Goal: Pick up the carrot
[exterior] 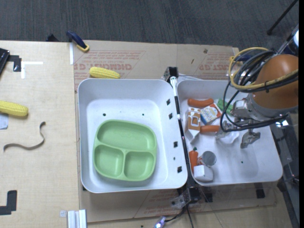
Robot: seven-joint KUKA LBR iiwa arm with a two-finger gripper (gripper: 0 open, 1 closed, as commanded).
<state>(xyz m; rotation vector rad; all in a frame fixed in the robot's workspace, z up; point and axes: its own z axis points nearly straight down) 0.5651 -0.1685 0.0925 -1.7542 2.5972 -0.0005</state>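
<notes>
A green three-compartment plate (125, 150) lies in the left white bin (124, 91), toward its 6 o'clock side. On the cardboard at that bin's 12 o'clock rests a yellow corn cob (104, 72), with a second corn cob (13, 109) on the wooden bench out at 9 o'clock. Below that second cob, at its 6 o'clock, curls what may be a toy snake (27, 141).
</notes>
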